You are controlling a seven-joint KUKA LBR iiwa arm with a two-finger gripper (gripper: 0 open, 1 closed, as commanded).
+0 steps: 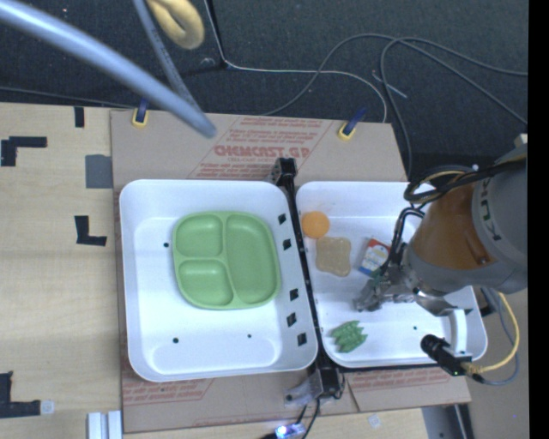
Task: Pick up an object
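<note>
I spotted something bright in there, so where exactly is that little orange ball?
The orange ball lies in the right bin, in its upper left corner beside the divider between the bins, just above the tan slice of bread.

You get even, fairly bright overhead light; the white bins (pixel 137 257) read clean with only soft shadows along their inner walls. The whole picture is slightly soft. The grey bar (pixel 111 64) crossing the upper left is badly out of focus, and the dark floor (pixel 386 26) above stays dim.
</note>
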